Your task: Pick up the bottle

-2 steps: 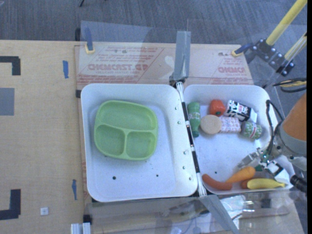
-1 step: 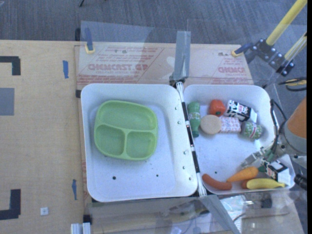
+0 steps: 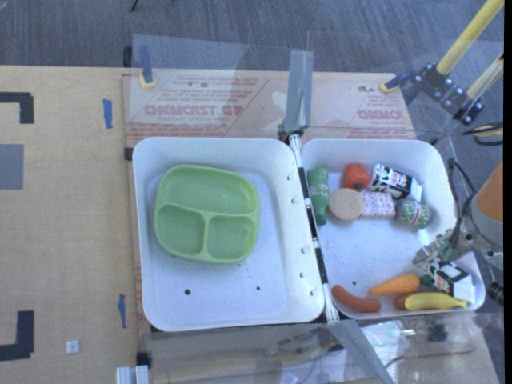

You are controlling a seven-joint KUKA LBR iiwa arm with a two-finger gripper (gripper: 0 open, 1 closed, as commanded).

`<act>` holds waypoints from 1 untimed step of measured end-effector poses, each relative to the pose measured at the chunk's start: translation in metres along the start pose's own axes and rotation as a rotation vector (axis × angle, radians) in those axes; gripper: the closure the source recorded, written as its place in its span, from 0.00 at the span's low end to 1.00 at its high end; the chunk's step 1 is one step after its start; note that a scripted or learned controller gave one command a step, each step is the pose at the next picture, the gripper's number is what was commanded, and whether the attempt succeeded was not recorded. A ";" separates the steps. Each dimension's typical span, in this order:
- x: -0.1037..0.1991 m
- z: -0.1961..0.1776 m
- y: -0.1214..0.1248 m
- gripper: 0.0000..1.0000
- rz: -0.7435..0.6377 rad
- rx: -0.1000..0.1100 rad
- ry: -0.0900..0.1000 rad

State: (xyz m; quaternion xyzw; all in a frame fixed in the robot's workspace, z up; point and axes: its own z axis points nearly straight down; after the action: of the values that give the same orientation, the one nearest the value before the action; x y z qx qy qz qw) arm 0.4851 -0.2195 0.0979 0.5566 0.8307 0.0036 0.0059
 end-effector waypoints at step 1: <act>-0.001 -0.010 0.001 1.00 0.001 -0.004 -0.003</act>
State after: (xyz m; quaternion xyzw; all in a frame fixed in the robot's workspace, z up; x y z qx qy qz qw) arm 0.4862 -0.2197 0.1081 0.5570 0.8304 0.0043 0.0083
